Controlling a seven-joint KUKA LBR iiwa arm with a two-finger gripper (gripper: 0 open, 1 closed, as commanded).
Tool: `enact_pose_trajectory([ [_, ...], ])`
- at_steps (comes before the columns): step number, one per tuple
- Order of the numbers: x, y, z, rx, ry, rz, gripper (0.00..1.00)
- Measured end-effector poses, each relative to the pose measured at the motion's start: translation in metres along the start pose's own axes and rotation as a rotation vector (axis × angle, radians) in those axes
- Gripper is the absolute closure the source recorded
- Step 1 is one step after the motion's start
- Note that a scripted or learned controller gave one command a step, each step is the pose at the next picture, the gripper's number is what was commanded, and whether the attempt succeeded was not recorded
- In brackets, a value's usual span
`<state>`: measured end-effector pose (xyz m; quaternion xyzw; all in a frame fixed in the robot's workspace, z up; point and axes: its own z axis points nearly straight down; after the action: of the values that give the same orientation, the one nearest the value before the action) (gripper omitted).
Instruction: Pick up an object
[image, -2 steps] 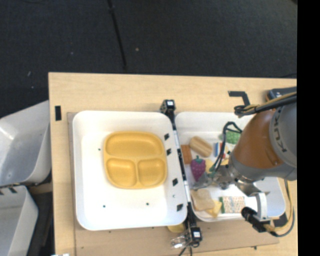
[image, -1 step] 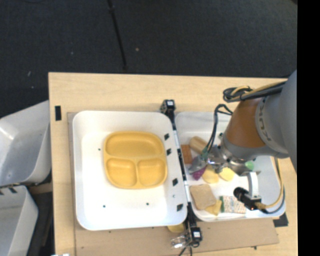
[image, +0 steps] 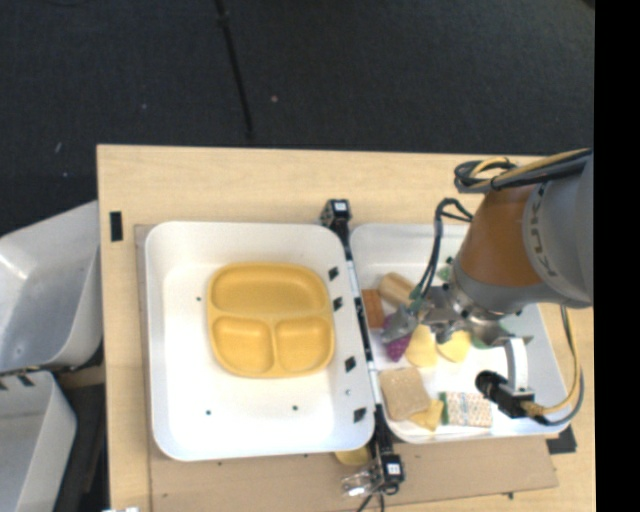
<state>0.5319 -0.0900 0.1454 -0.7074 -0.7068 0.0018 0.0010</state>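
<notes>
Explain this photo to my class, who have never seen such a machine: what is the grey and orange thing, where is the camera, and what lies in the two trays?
The grey and orange thing is a robot arm reaching in from the right. One camera looks down at a slant from above the bench. The left bin holds a yellow divided plate. The right bin holds a jumble of small items, among them a tan sponge-like block. The arm's hand hangs low over that jumble; whether it grips anything is hidden.

Robot lab: arm (image: 520, 240) over wooden worktop (image: 230, 180), two white bins (image: 180, 400) clamped together, dark floor behind worktop.
</notes>
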Motion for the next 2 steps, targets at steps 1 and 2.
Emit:
enact_pose_trajectory([
  [1,0.054,-0.009,-0.024,-0.002,-0.001,0.003,0.00],
  [2,0.066,-0.007,-0.036,-0.001,0.018,-0.010,1.00],
])
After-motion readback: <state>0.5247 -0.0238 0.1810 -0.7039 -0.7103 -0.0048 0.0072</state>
